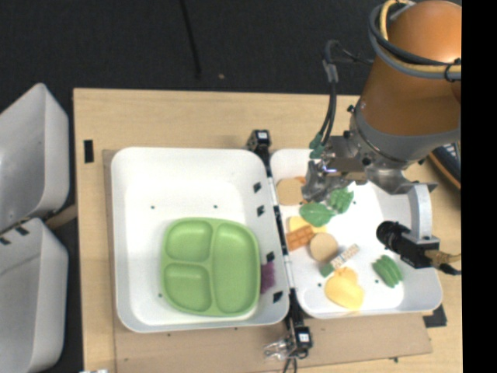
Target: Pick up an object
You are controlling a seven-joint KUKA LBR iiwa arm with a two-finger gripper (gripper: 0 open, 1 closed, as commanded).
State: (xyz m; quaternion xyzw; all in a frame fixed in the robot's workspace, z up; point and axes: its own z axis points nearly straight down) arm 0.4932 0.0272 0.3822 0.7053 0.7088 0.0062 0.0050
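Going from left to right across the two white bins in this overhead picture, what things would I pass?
Green divided plate → small purple piece → orange piece → tan round piece → yellow piece → dark green piece.

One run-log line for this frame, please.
phase: reaching | gripper over right bin, above green piece | grasp: unconfirmed | left bin: green tray

Arm (404, 92) hangs over right bin (419, 286); green tray (211, 266) in left bin (155, 177).

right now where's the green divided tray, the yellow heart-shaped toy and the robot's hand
green divided plastic tray (211, 266), camera view, centre ridge
yellow heart-shaped toy (344, 289), camera view, its middle
robot's hand (317, 185), camera view, between its fingertips
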